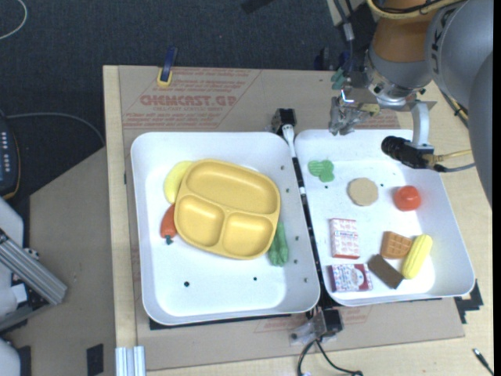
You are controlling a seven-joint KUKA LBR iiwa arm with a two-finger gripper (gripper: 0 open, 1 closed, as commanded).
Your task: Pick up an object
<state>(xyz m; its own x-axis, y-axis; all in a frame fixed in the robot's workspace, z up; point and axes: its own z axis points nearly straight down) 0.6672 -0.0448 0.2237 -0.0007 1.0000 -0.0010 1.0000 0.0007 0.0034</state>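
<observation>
While hovering at twelve o'clock over the right bin (462,249) — gripper (342,124), metal fingers hard to make out, spread or pressed together impossible to tell, holding nothing visible.

Below: leafy green piece (321,169), flat tan disc (362,192), glossy red tomato (407,198); left, moulded yellow tray (227,208) — partly hiding a carrot (168,224).

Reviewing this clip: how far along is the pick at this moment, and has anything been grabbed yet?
Nothing looks picked yet. The tool hangs over the far rim of the right bin with nothing visible between its fingers. The toy items lie loose in that bin: green piece, tan disc, tomato, corn. The yellow tray sits in the left bin. Descent, grasp and lift all remain.
</observation>
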